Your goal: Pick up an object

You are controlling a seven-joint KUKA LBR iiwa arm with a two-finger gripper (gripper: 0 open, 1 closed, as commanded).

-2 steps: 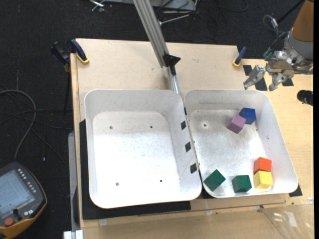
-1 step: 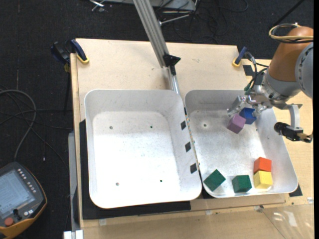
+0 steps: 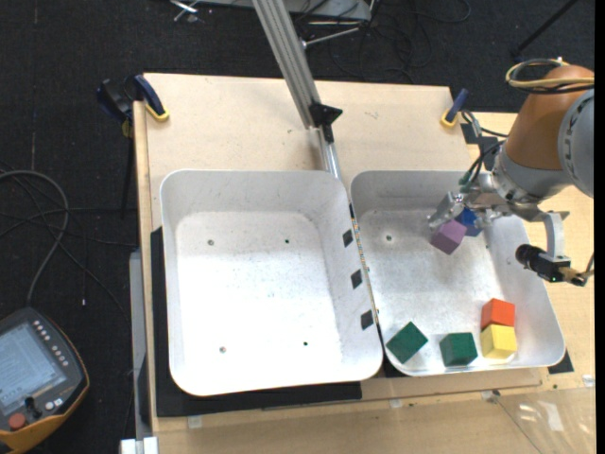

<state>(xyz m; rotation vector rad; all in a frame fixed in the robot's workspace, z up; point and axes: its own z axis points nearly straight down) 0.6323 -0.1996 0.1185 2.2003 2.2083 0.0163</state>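
Observation:
In the right bin (image 3: 529, 282), my gripper (image 3: 452, 219) reaches in from the right at the upper middle. A purple block (image 3: 447, 237) hangs tilted at its tip, and the fingers are shut on the block's top. Something small and blue (image 3: 471, 221) shows just behind the purple block, beside the fingers. Along the bin's front edge lie a dark green block (image 3: 407, 340), a second green block (image 3: 458, 348), a yellow block (image 3: 499, 341) and an orange block (image 3: 498, 312) right behind the yellow one.
The left bin (image 3: 180, 253) adjoins the right one along a shared middle wall (image 3: 357, 263). A slanted metal pole (image 3: 288, 50) rises behind the bins. Clamps sit at the bench's back corners (image 3: 151, 97).

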